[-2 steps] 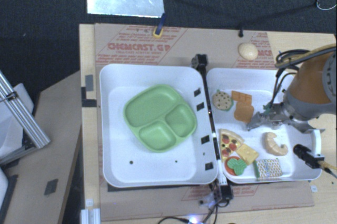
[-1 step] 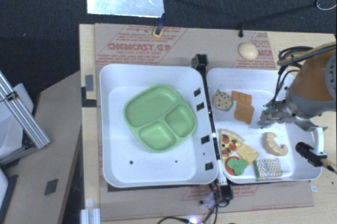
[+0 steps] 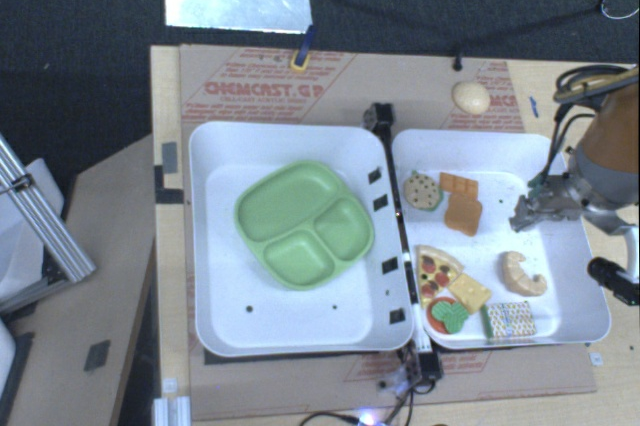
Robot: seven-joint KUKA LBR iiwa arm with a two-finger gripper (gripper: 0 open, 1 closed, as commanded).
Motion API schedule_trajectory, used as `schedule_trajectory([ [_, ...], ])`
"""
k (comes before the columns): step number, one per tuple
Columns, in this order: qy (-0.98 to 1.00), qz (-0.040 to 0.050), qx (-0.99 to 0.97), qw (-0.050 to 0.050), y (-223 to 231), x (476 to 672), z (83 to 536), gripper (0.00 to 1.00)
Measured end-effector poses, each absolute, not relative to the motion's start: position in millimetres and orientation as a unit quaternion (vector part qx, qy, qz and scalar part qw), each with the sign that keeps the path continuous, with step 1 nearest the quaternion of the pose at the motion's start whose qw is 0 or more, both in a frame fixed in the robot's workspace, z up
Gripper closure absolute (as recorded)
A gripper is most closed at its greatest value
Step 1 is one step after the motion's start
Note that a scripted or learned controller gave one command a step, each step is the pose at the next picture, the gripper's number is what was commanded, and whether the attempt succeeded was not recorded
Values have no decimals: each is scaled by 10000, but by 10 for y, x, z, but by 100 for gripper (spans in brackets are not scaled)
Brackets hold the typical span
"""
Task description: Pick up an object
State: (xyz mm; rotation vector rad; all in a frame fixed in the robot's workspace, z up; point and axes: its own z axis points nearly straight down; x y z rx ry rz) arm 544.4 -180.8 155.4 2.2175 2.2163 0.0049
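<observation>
Arm [image 3: 608,149]: enters from 3 o'clock, grey with an orange band above the wrist, reaching over the right bin's far right side.
Gripper [image 3: 527,214]: low over the right bin near its 3 o'clock wall; opening cannot be told at this angle; nothing seen held.
Right bin [image 3: 570,254]: white, shallow, holding all the toy food.
Croissant [image 3: 522,274]: at 6 o'clock from the gripper, near but apart from it, lying on the bin floor.
Waffle pieces [image 3: 461,202]: two orange-brown squares at 9 o'clock from the gripper, touching each other.
Cookie [image 3: 423,191]: just beside the waffle pieces, at their 9 o'clock.
Pizza slice [image 3: 438,266]: by the bin's left wall, with a yellow cheese wedge [image 3: 469,292] touching it at 4 o'clock.
Patterned packet [image 3: 511,320]: near the bin's 6 o'clock edge.
Left bin [image 3: 215,214]: white, bearing a green divided plate [image 3: 303,224] at its centre.
Egg [image 3: 470,96]: on the cardboard at 12 o'clock from the right bin, outside it.
</observation>
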Motion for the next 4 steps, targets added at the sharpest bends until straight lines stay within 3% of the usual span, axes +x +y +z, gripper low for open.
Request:
schedule_trajectory([
  [1,7090,19,7052,33,-1731,5519,2056,100],
  [2,7088,11,7054,18,-1732,5532,2258,100],
  [4,7102,5,7040,-9,-843,5195,2201,100],
])
